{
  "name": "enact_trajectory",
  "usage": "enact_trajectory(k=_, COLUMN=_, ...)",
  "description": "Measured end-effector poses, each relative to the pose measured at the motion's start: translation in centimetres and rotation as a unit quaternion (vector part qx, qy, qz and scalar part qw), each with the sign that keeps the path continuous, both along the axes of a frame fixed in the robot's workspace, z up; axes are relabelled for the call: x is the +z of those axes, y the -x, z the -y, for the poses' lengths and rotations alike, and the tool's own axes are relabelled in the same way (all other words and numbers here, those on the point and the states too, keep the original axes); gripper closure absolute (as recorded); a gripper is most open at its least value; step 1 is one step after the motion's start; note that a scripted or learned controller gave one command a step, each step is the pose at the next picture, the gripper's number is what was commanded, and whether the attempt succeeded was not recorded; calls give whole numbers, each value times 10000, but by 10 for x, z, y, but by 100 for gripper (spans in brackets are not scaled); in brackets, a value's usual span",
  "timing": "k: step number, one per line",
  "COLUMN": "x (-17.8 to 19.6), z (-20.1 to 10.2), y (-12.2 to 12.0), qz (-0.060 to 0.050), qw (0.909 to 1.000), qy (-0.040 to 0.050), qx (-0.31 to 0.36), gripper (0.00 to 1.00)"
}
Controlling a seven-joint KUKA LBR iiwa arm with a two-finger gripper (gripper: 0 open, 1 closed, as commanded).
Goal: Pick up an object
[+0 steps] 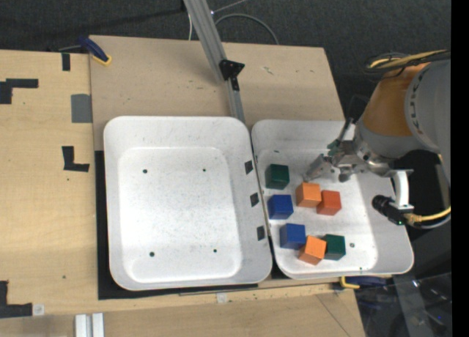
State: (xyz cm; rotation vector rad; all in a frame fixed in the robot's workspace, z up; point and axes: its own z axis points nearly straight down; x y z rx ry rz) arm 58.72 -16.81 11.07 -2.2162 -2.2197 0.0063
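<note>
Nearest candidate I see is the orange cube (309, 194) in the right bin (381, 255), mid-bin, touching or just beside a red cube (330, 202) on its right. The tool (327, 165) hangs just above and slightly right of it in the view, so the cube lies down-left of the fingertips, near but apart. Nothing between the fingers as far as I can see; whether they're spread or pinched I cannot tell, they're too small and blurred against the white. Cube has no long axis to speak of, edges roughly square to the bin. My read: approach stage, no grasp yet, and the next move turns on a short shift down-left before descending. Risk as I judge it: the red cube sits tight against the orange one, so a finger could land on the seam. Other blocks: green cube (277, 176) up-left, blue cube (280, 206) left, second blue (292, 235), second orange (314, 249) and dark green (335, 246) clustered at the near end. Left bin (117, 138) sits alongside on the tabletop (44, 182).
</note>
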Motion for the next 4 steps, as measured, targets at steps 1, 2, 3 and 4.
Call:
enact_trajectory(k=1, x=13, z=-1, y=-1, qz=17, qw=10000, qy=-3, qx=7, gripper=100)
enact_trajectory(k=2, x=59, z=3, y=5, qz=42, qw=10000, qy=6, qx=-6, gripper=100)
enact_trajectory(k=3, x=108, z=3, y=4, qz=51, qw=10000, qy=9, qx=0, gripper=100)
enact_trajectory(k=4, x=100, z=-48, y=-1, qz=25, qw=10000, qy=-5, qx=21, gripper=100)
